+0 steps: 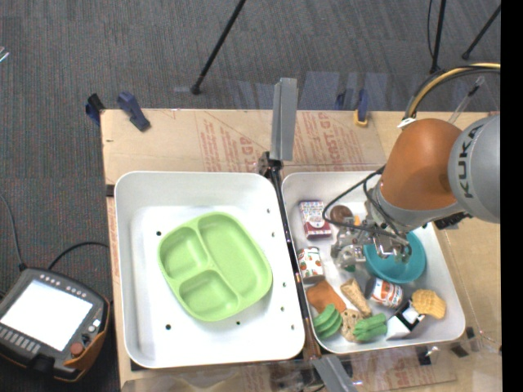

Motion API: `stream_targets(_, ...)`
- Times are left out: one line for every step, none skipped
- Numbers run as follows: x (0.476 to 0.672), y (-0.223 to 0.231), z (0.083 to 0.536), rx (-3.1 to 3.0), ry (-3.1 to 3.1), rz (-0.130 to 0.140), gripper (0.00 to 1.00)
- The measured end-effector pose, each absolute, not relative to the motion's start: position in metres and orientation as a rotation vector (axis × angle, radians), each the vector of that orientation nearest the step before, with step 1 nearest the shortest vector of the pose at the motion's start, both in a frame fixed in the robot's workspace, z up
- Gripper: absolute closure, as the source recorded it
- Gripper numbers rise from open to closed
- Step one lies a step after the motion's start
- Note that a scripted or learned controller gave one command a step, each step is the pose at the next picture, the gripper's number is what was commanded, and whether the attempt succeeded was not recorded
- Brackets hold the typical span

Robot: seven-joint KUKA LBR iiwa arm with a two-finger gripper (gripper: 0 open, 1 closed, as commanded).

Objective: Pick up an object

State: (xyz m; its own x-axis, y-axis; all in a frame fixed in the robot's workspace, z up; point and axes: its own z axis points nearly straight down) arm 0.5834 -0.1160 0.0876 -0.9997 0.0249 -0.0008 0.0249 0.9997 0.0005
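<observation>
My gripper (353, 251) hangs low in the right bin (454, 299), under the orange wrist band, near the bin's middle. Its metal fingers sit just left of a teal bowl (402, 260) and right of a small red-and-white can (310, 264). A red-and-white box (314, 218) lies at the bin's back left, with a dark round piece (339, 214) beside it. Toward the front lie an orange piece (324, 294), a tan bone-shaped biscuit (356, 295), green toys (328, 322) (369, 327), a dark jar (384, 291) and a yellow cookie shape (428, 303).
The left bin (131, 219) holds a light green divided plate (215, 265). A grey post (284, 125) stands at the back between the bins. A tablet-like pendant (47, 313) lies on the floor at the left. Blue clamps (132, 109) grip the bench's back edge.
</observation>
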Motion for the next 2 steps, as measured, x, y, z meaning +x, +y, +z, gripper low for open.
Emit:
stream_targets(0.584, -0.115, 0.088, 0.038, 3.14, 0.002, 0.0)
stream_targets(0.585, -0.115, 0.098, 0.036, 3.139, 0.004, 1.0)
